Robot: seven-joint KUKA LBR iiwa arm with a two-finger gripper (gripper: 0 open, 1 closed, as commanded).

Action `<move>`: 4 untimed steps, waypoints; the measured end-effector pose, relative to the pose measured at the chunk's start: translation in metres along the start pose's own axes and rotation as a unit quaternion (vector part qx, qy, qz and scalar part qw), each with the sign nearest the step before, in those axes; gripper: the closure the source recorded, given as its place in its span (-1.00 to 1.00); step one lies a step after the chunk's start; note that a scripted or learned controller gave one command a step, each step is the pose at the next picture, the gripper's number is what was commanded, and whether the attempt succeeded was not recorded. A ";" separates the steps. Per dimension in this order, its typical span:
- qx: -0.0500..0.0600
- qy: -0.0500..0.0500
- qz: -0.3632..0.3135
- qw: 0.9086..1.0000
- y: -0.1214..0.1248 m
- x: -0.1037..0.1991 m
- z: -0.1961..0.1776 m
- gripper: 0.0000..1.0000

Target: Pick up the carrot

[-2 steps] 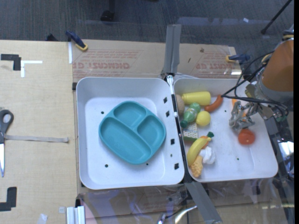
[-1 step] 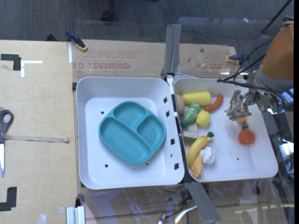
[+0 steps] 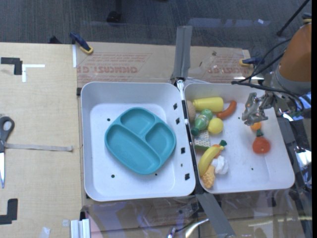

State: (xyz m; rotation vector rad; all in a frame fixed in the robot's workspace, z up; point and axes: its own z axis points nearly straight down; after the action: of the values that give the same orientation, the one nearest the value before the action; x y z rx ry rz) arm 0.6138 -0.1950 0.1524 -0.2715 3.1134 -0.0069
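In the right bin (image 3: 277, 180), a small orange carrot (image 3: 255, 126) with a green tip lies near the right wall. My gripper (image 3: 253, 114) hangs directly over it, its metal tip right at the carrot's upper end. The gripper hides part of the carrot. I cannot tell whether the two are touching.
A round red-orange tomato (image 3: 261, 145) sits just below the carrot. To the left lie a red sausage (image 3: 227, 109), a corn cob (image 3: 208, 103), a lemon (image 3: 215, 126), green vegetables (image 3: 201, 121) and a banana (image 3: 209, 156). The left bin (image 3: 91, 148) holds a blue divided plate (image 3: 140, 140).
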 end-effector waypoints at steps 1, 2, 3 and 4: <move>0.000 0.000 0.000 1.000 0.000 0.000 0.000 -1.00; -0.002 0.004 -0.037 0.999 -0.032 -0.029 0.059 -1.00; 0.000 0.000 -0.036 0.999 -0.033 -0.032 0.046 1.00; 0.000 0.000 -0.036 0.999 -0.033 -0.032 0.046 -1.00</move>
State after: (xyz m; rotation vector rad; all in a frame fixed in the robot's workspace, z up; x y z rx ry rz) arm 0.6514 -0.2217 0.1066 -0.3847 3.1015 -0.0077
